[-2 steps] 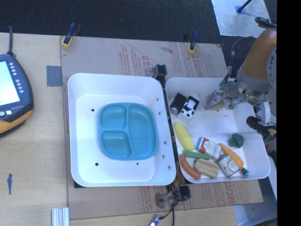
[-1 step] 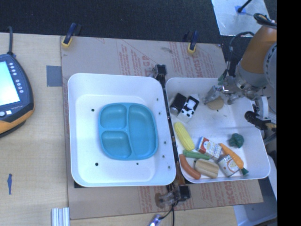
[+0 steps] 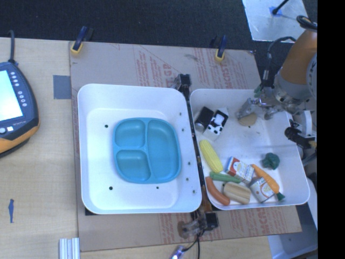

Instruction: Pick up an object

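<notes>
Nearest the camera, along the front of the right bin (image 3: pixel 302 196), the toys lie packed together: a hot dog (image 3: pixel 217 194), a bread roll (image 3: pixel 237 193), a green bean (image 3: pixel 226 177), two small cartons (image 3: pixel 240 169), a carrot (image 3: pixel 267 178). All of them rest on the bin floor, so none has been lifted. A little further back sit a corn cob (image 3: pixel 210 155) near the left wall and a green lump (image 3: pixel 271 160) toward the right wall, also lying loose.

In the left bin (image 3: pixel 91 144) a blue divided plate (image 3: pixel 146 149) lies flat in the middle, with nothing on it.

Further back in the right bin, a black-and-white cow toy (image 3: pixel 217 123) and a dark block (image 3: pixel 204 117) sit touching each other near the dividing wall. Beyond them, in the far right part of the bin, the gripper (image 3: pixel 253 108) is down low over a small tan object (image 3: pixel 247 120), which seems the likely target. The object looks to be just under or at the fingertips, but whether it is between them I cannot tell, nor can I tell whether the gripper is open or closed; the detail is too small and cluttered.

Judging from this, the task is in its grasp stage at best: the arm has reached a candidate, nothing is visibly raised off the bin, and the closing and the lift are not yet shown as done.
</notes>
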Motion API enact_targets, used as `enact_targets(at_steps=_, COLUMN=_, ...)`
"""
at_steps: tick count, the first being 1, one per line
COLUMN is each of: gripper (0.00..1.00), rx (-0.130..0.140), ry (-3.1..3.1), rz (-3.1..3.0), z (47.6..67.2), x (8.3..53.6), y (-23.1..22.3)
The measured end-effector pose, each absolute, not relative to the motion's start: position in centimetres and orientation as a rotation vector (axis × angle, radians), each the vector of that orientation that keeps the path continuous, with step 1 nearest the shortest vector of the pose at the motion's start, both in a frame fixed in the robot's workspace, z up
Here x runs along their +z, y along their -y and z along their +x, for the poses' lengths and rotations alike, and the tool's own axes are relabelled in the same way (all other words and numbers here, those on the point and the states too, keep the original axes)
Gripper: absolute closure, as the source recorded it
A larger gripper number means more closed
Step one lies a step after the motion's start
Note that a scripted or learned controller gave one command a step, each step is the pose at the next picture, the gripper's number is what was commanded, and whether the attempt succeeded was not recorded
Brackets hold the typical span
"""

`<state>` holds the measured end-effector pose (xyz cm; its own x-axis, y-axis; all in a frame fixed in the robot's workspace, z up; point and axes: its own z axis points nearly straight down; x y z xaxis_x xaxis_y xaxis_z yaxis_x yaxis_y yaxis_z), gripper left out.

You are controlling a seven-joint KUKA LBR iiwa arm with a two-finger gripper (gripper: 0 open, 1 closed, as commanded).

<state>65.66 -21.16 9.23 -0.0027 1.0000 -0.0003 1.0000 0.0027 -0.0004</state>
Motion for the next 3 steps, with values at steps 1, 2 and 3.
enact_targets(at_steps=1, gripper=0.00, rx=0.003, ry=2.221, rz=-2.215, z=65.6, x=9.2, y=20.4)
enact_targets(at_steps=2, gripper=0.00, rx=0.005, ry=2.225, rz=-2.212, z=54.2, x=9.1, y=17.7)
enact_targets(at_steps=3, gripper=0.00, rx=0.011, ry=2.227, rz=-2.223, z=65.6, x=9.3, y=15.1)
